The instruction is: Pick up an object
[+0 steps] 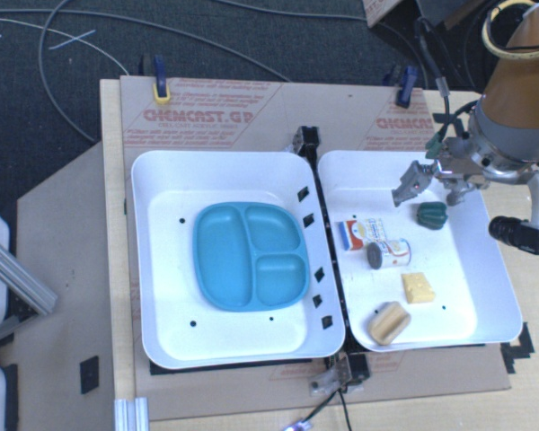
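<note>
Blue plate (251, 256) in left bin (153, 241); pincer (436, 185) spread, ungrasping, over right bin (485, 285).

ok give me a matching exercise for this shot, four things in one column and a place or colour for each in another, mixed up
Things:
1. divided plate
2. green pepper
3. cheese wedge
4. bread roll

Descriptions:
A. dark green, beside the gripper
B. tan, near the right bin's front edge
C. blue, in the left bin
D. pale yellow

Pairs: 1-C, 2-A, 3-D, 4-B
</note>
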`<control>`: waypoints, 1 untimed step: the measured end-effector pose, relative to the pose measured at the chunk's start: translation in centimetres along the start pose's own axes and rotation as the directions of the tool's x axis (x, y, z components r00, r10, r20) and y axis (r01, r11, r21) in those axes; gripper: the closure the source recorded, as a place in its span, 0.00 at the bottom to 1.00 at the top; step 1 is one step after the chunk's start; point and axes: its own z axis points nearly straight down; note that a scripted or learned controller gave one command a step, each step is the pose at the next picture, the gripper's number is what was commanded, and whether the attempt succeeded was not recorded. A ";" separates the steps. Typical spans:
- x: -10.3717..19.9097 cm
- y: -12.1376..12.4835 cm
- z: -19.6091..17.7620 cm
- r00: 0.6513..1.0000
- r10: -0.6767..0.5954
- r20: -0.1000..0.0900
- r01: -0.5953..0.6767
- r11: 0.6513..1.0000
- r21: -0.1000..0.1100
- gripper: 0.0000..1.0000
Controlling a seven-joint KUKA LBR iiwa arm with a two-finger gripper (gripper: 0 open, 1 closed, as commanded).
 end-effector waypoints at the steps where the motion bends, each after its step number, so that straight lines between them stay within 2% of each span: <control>1: 0.0 -0.5 6.2 1.000 0.001 -0.002 -0.001 1.000 0.005 0.00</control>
